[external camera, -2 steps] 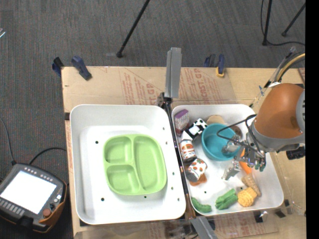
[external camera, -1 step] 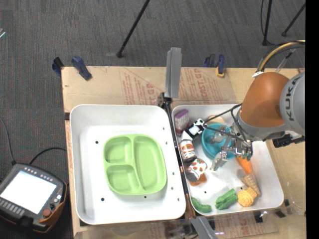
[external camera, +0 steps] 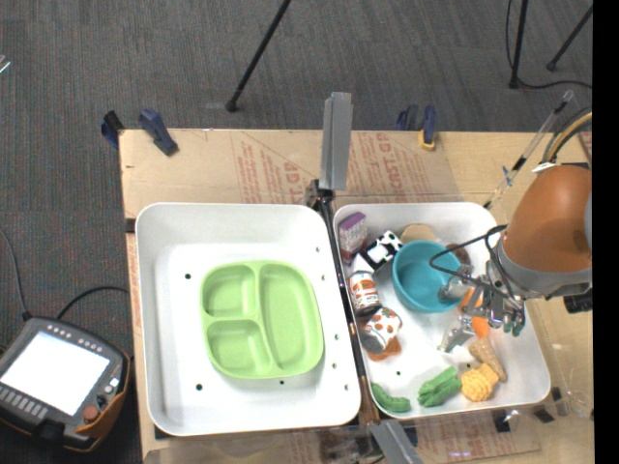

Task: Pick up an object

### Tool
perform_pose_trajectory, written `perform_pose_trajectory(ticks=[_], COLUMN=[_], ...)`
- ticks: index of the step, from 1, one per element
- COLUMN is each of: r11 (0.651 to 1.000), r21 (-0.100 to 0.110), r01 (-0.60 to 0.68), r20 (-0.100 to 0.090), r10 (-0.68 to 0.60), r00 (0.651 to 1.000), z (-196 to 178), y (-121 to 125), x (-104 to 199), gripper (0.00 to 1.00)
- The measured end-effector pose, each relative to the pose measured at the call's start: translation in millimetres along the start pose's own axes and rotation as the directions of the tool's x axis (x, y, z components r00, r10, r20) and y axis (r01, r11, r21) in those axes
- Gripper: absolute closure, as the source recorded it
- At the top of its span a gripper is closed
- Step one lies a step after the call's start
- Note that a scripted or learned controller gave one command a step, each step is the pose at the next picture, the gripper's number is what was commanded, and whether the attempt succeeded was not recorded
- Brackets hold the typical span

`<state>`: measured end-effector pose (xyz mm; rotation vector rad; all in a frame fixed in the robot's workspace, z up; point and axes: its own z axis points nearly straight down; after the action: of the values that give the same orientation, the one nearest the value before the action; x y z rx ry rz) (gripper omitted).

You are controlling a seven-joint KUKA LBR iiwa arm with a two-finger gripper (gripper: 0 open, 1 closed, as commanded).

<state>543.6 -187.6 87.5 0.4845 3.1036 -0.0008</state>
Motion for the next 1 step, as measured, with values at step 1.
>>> perform_pose_trajectory(ticks=[1], r11=[1.0], r21=[-0.005], r01=[0.004], r20=[0.01], r10=[-0.004], r00=[1.0], z=[-13.1], y=[3.1], x=[-3.1], gripper=[1.0])
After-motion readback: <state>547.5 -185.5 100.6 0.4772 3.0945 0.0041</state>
